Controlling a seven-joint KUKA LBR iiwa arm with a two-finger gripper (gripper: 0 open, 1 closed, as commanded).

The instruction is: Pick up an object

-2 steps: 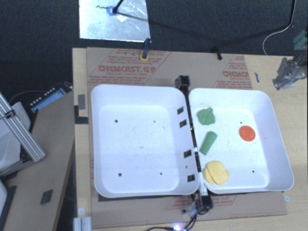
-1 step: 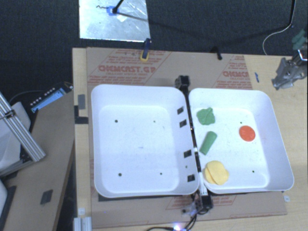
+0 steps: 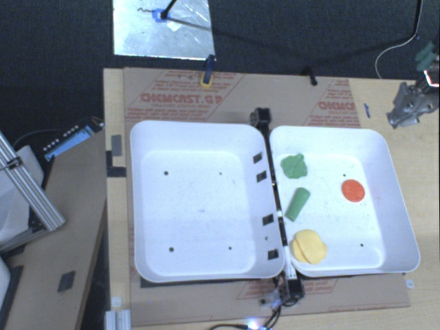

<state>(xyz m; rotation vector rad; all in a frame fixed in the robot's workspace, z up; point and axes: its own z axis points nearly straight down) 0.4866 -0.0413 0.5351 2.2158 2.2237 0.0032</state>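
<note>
The right bin (image 3: 392, 177) holds several small objects. A green leafy piece (image 3: 294, 165) lies near its back left corner. Just below that rests a green cylinder (image 3: 298, 203), and a yellow lumpy object (image 3: 309, 246) sits at the front left. A red-orange disc (image 3: 353, 190) lies near the bin's middle. My gripper (image 3: 405, 110) hangs at the view's right edge, beyond the right bin's back right corner and well apart from all the objects. Nothing is seen in it.
The left bin (image 3: 148, 205) adjoins the right one, joined by black clips (image 3: 263, 177) along the shared rim. Both stand on a cardboard sheet (image 3: 179, 95). A silver foil square (image 3: 161, 19) lies behind the bench, and a metal frame (image 3: 27, 191) stands at the left.
</note>
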